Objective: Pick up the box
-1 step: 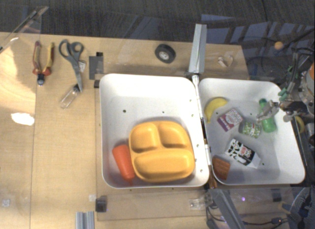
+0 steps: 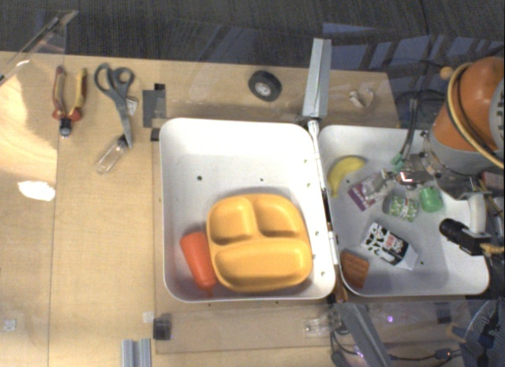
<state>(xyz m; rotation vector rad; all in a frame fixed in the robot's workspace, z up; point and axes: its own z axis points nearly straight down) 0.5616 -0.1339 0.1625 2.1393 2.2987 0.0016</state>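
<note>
The gripper (image 2: 402,174) hangs over the right bin (image 2: 465,282); its grip I cannot tell. The box (image 2: 387,245) lies nearer, apart.

Both bins (image 2: 181,200) are white on a pale wood tabletop (image 2: 79,239). The divided tray (image 2: 256,241) is yellow-orange, the carrot (image 2: 197,260) orange, the banana (image 2: 345,171) yellow. The box (image 2: 387,245) is white with black print. Pliers (image 2: 67,97) have red handles.

No legible text, brand or number anywhere. Black-and-white print on the small box (image 2: 387,244) too blurred to read.
</note>
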